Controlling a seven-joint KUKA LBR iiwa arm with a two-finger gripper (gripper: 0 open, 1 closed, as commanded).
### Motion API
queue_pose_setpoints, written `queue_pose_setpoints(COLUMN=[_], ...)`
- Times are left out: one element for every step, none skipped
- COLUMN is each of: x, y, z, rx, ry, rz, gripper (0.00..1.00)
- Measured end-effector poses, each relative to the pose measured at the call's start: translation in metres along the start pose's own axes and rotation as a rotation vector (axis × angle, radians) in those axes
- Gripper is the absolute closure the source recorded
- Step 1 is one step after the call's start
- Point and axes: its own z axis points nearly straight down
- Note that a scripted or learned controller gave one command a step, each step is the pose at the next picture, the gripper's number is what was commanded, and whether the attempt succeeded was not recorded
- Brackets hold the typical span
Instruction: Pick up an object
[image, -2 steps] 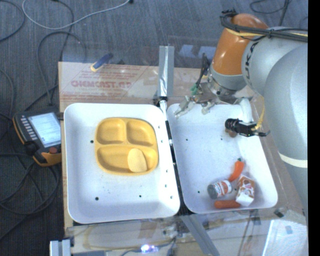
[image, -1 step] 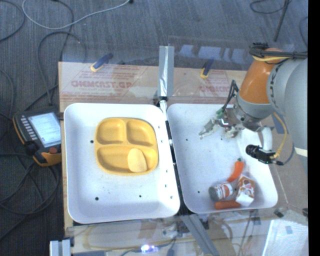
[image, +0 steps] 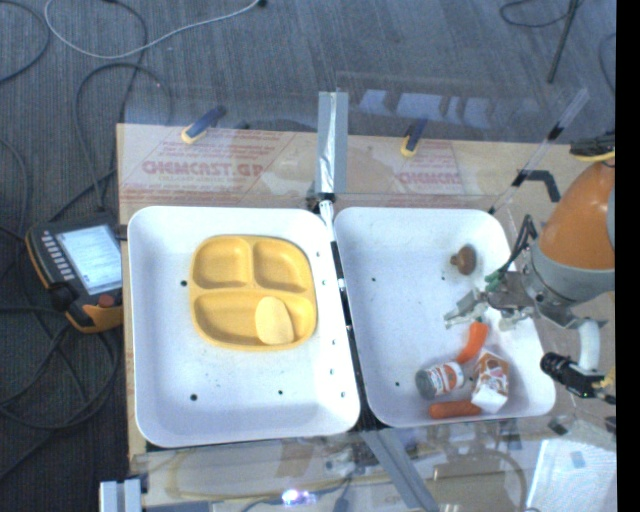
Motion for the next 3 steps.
queue_pose_setpoints(x=[-0.005,-0.006,0.056], y=[0.008,0.009,0.032], z=[0.051,0.042,-0.053], rx=[-0.012,-0.017,-0.002], ry=[0.007,0.001,0.001], rz=[-0.072,-0.073,0.017], gripper=[0.0,1.0,1.0])
